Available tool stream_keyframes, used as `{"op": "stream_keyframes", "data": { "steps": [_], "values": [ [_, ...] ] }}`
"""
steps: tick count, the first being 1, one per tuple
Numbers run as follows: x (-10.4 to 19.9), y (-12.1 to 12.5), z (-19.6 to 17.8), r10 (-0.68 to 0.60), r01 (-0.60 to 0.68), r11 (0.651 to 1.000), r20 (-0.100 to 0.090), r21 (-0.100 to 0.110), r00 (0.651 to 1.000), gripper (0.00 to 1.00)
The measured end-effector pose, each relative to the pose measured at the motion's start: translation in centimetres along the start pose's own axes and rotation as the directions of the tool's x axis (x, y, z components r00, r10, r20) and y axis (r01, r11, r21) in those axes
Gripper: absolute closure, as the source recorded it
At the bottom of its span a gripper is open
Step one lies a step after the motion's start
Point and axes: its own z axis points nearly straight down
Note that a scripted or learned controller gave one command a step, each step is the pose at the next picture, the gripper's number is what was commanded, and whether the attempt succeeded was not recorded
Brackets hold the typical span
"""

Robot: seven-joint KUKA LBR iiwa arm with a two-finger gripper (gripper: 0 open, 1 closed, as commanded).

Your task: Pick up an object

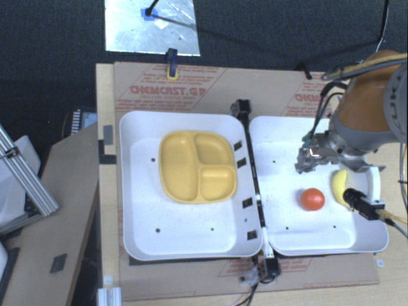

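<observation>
A red tomato-like ball (312, 199) lies on the floor of the right bin (280, 228). A yellow banana (340, 185) rests just to its right, partly under the arm. My gripper (308, 160) hangs over the right bin, above and slightly left of the red ball, apart from it. The fingers are too small and dark to read. Nothing shows between them.
A yellow three-part plate (196, 166) sits in the left bin (140, 222). A black divider with clips (250, 171) runs between the bins. The arm's body (370, 101) covers the right bin's far right corner. Cables (376, 212) trail near the banana.
</observation>
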Motion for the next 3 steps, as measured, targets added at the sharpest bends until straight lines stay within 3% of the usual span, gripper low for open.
{"op": "stream_keyframes", "data": {
  "steps": [3],
  "values": [
    [17.2,0.1,-0.8,-0.002,0.002,1.0,-0.001,-0.001,1.0,1.0]
  ]
}}
